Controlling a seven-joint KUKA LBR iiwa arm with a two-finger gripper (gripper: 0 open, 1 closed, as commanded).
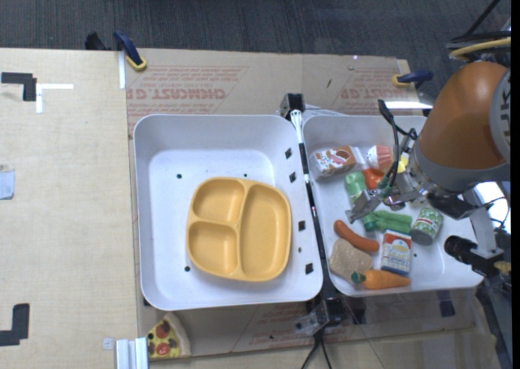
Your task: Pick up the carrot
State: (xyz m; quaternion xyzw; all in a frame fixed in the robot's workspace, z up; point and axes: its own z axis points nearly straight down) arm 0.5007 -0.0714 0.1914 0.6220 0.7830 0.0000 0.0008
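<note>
From my remote station I see the carrot point(383, 280) lying near the front edge of the right bin point(455, 278), orange body pointing right, green top at its left end, just beside a slice of bread point(349, 259) and just below a small carton point(396, 252). The gripper point(372, 206) sits over the middle of that bin, above a green item point(390, 222) and well apart from the carrot. I cannot tell whether its jaws are open or closed (clutter hides them). A sausage point(356, 236) lies between gripper and bread. The left bin point(154, 197) holds a yellow divided plate point(240, 228).
</note>
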